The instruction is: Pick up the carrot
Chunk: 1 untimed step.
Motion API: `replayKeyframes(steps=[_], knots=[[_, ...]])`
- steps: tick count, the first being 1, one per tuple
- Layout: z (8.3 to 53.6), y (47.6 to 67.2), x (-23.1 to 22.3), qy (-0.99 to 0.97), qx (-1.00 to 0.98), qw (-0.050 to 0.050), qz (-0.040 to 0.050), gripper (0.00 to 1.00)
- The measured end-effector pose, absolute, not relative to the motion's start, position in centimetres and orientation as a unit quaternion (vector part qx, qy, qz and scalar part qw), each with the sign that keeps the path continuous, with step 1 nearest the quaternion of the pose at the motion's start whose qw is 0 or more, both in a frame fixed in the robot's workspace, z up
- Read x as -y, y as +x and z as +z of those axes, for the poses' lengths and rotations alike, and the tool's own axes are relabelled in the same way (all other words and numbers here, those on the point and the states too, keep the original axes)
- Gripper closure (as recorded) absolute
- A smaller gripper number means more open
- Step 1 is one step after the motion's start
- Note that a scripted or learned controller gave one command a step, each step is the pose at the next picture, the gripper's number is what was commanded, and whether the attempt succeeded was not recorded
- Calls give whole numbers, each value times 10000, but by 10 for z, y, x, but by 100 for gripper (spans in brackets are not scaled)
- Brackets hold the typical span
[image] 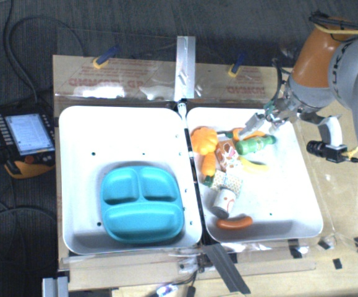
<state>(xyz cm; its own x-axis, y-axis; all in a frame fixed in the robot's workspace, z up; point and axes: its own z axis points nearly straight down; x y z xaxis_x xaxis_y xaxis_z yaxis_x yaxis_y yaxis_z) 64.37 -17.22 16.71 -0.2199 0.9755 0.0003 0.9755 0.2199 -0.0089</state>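
hand point(271, 114) hovering upper right of frame over green bottle point(256, 144), can't tell if open. carrot point(209, 165) jammed in toy pile mid-frame, could easily snag wrong thing lol

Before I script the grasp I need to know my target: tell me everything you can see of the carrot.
The carrot is a small orange toy, plastic by its sheen, with a green tip at its lower end. It lies roughly lengthwise along the left wall of the right bin, just below an orange pumpkin-like toy. A patterned carton crowds its right side, apparently touching it. The end effector is apart from it, toward the bin's far right corner.
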Motion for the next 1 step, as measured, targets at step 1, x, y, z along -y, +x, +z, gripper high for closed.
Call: replayKeyframes(steps=[1], knots=[[88, 668, 199, -5953, 8035, 51, 19, 0]])
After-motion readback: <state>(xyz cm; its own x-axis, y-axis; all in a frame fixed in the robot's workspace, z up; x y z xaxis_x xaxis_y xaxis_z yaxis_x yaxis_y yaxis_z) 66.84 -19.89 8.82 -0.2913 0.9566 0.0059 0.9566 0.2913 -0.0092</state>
